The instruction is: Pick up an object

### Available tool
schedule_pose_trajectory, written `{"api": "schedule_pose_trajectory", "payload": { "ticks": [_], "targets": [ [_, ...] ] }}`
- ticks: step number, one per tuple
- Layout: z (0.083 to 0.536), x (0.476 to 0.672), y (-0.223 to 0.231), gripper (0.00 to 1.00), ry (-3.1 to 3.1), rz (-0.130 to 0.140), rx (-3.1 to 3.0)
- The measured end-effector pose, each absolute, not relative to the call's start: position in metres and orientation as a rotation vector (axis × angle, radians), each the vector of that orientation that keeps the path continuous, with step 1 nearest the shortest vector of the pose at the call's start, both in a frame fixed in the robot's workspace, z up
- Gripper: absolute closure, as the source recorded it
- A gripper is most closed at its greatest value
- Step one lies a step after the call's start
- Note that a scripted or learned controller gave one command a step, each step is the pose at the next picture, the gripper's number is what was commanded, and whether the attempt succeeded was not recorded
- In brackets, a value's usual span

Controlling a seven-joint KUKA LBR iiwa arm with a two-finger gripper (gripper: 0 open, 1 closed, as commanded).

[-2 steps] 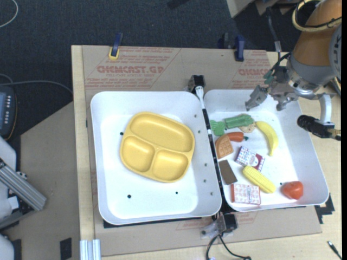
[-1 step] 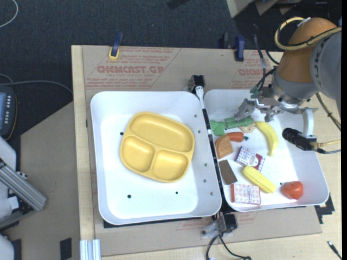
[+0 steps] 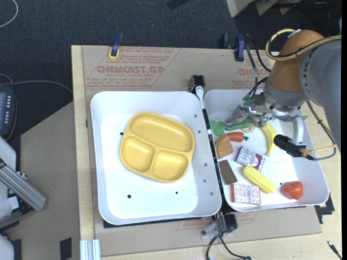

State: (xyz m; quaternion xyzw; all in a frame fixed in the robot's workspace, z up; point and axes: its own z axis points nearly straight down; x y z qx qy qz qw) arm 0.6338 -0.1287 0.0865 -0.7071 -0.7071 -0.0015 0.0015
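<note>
Clutter risk: gripper (image 3: 244,118) low in right bin (image 3: 314,191), centre-right of frame, beside green piece (image 3: 218,127), carrot (image 3: 236,136) and banana (image 3: 269,138). Finger spread: cannot tell. Tight packing could cause a miss or two-item snag.

Looks like a robotics lab: paper-covered bench (image 3: 162,64) held by clamps (image 3: 114,47), loose cables (image 3: 32,85) over dark carpet (image 3: 81,10), aluminium framing (image 3: 21,186) at left.
</note>
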Motion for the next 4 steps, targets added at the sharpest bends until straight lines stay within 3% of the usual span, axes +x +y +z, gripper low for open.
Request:
{"api": "schedule_pose_trajectory", "payload": {
  "ticks": [1, 3, 4],
  "targets": [
    [0.108, 0.64, -0.13, 1.0, -2.234, -0.023, -2.232],
    [0.212, 0.642, -0.147, 1.0, -2.226, -0.006, -2.226],
    [0.226, 0.643, -0.147, 1.0, -2.226, -0.004, -2.223]
  ]
}}
